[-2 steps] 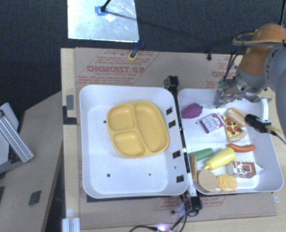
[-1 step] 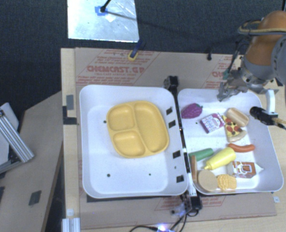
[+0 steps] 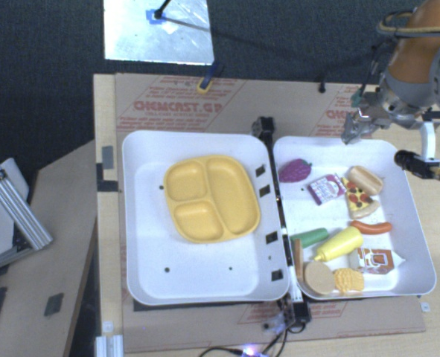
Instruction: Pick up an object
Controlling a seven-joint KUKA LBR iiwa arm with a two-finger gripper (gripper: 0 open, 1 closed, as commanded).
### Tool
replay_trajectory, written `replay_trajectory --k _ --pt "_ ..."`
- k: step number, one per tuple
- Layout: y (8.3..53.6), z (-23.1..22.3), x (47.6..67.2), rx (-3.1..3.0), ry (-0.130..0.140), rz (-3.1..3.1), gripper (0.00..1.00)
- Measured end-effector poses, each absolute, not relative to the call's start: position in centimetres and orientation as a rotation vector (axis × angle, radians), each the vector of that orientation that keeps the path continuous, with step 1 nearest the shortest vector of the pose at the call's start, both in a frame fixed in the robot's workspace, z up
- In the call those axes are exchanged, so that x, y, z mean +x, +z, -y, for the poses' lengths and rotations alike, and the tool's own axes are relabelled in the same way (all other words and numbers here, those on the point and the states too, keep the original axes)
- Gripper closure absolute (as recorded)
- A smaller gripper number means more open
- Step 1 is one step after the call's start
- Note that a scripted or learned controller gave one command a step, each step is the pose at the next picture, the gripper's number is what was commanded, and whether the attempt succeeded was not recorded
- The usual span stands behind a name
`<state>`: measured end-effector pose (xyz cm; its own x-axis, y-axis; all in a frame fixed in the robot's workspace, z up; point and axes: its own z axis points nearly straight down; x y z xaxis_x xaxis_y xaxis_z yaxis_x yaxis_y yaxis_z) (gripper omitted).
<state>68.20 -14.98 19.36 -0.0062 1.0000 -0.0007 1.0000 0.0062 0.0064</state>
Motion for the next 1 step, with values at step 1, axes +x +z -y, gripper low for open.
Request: replay_trajectory --k 1 --pt "22.72 14.98 68.34 2.211 0.005 -2.225 1.0"
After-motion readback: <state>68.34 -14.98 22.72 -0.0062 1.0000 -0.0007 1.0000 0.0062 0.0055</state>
